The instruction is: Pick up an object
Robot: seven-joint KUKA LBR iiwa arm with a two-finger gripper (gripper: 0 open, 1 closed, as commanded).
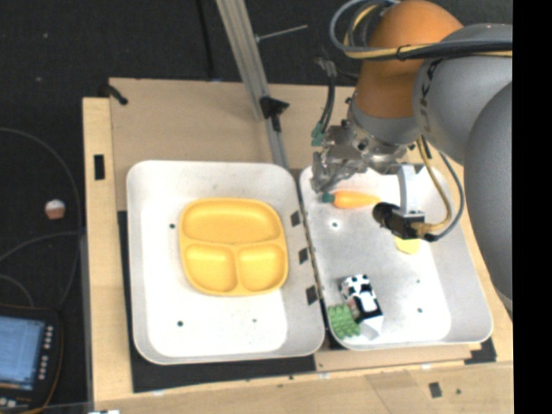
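Carrot (354,200) is the nearest toy to grab: a small orange one with a green end, lying in the right bin (448,313) close to that bin's far left corner. The tool (330,179) hangs right above the carrot's green end, and it may be touching it. I cannot tell if the tool is spread or clenched, because the big grey and orange arm (405,67) blocks most of it. No toy can be seen inside the tool, so I think nothing is picked up yet.

To do this step well, the tool should come straight down over the middle of the carrot, not over its thin end. It should squeeze across the short way. The carrot is round and smooth, so it could roll or slip out. The bin wall is close on that side, so the tool must not bump it.

A small yellow toy (407,246) lies past a black part of the arm. A black and white block (363,297) and a green block (344,321) sit by the near left corner of the same bin.

The left bin (155,317) holds a yellow tray with three parts (231,245). Both bins rest on a tan wooden worktop (103,231). The floor around it is dark, with cables and a small screen (24,352) past the worktop's left edge.
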